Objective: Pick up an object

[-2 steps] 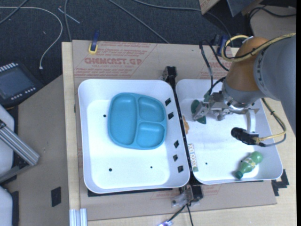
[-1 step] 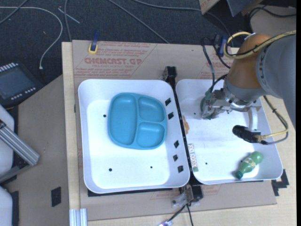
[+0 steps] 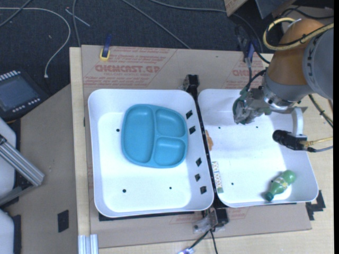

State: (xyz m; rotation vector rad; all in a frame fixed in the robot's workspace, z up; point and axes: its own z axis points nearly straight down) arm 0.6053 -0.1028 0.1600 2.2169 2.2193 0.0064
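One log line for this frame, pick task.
pincer: over right bin's far end, nothing seen held | green bottle: lying in right bin's near right corner | blue divided plate: in left bin

two white bins (image 3: 106,142), one blue plate (image 3: 154,135), one green bottle (image 3: 279,185)
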